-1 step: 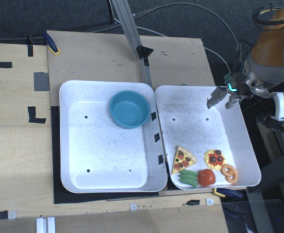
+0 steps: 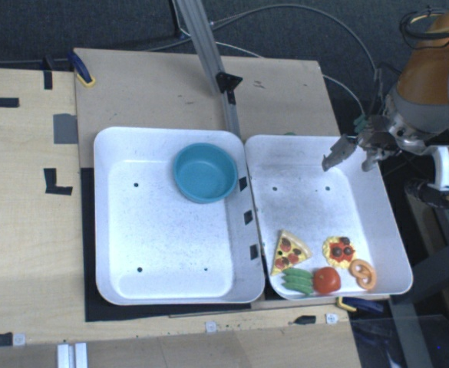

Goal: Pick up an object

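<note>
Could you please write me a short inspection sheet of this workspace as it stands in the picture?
Surface: a tan bench bearing a left white bin and a right white bin, side by side.
Job's things: a blue bowl in the left bin's far part; a pizza slice toy, a green pod toy, a red tomato toy, a small round pizza toy and a pretzel toy clustered in the right bin's near corner.
Clutter: black tape marks on the bench.
Grippers: the tool sits over the right bin's far right edge, with nothing between its fingers.
Cables: a thin cable arcs behind the bench.
Surroundings: a slanted metal post; dark floor.
</note>
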### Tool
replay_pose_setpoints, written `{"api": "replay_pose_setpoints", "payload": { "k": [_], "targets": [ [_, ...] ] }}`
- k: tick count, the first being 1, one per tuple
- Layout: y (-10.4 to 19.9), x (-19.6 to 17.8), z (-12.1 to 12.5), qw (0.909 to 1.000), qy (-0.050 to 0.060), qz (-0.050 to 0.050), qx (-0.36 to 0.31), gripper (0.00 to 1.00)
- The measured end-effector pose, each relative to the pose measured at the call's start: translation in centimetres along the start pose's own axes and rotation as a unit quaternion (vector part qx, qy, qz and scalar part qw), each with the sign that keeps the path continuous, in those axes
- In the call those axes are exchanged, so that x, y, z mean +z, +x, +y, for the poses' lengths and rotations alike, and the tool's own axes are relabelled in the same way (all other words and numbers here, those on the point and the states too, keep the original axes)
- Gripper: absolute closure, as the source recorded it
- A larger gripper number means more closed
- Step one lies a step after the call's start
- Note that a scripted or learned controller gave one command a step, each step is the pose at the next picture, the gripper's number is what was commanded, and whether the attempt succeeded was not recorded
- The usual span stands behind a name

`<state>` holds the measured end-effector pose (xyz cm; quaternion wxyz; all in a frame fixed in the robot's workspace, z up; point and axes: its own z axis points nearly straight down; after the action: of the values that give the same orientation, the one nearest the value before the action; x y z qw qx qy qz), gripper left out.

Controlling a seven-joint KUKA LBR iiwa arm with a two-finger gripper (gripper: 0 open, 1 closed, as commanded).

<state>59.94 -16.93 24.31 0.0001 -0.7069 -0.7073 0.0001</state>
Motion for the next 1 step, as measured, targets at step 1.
{"api": "replay_pose_setpoints", "payload": {
  "k": [1],
  "targets": [
    [0.83, 4.75, -0.46, 1.0, 0.002, 0.0, 0.0, 0.0]
  ]
}}
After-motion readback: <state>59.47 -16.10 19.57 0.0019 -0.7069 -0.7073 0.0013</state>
